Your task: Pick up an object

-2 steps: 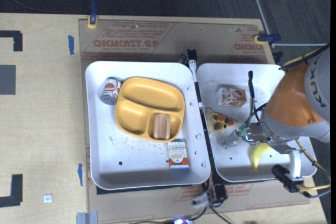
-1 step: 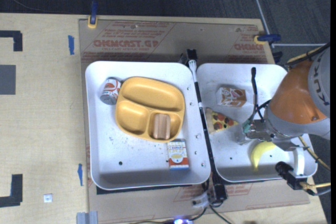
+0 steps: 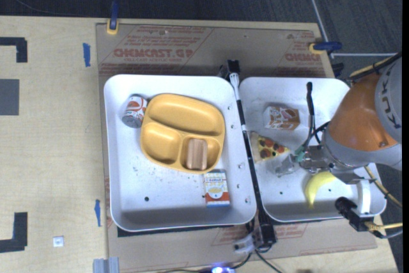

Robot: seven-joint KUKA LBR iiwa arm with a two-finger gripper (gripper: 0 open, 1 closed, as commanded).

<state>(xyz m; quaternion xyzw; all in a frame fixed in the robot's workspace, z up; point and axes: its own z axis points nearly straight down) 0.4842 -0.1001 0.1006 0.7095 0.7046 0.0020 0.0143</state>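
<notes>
In the right bin (image 3: 332, 87), a yellow banana (image 3: 317, 186) lies near the front, just under the arm's wrist. A toy pizza slice (image 3: 269, 148) lies near the bin's left wall, and a small brown-and-white snack packet (image 3: 282, 117) sits behind it. My gripper (image 3: 289, 165) is low in the right bin, between the pizza slice and the banana, close to both. The grey and orange arm (image 3: 361, 124) covers the bin's right side. Nothing shows as held.
The left bin (image 3: 121, 188) holds a yellow divided plate (image 3: 172, 121) with a brown block (image 3: 195, 153) in one compartment, a drink can (image 3: 133, 110) at the back left, and a small carton (image 3: 216, 188) at the front right. A black divider (image 3: 243, 137) separates the bins.
</notes>
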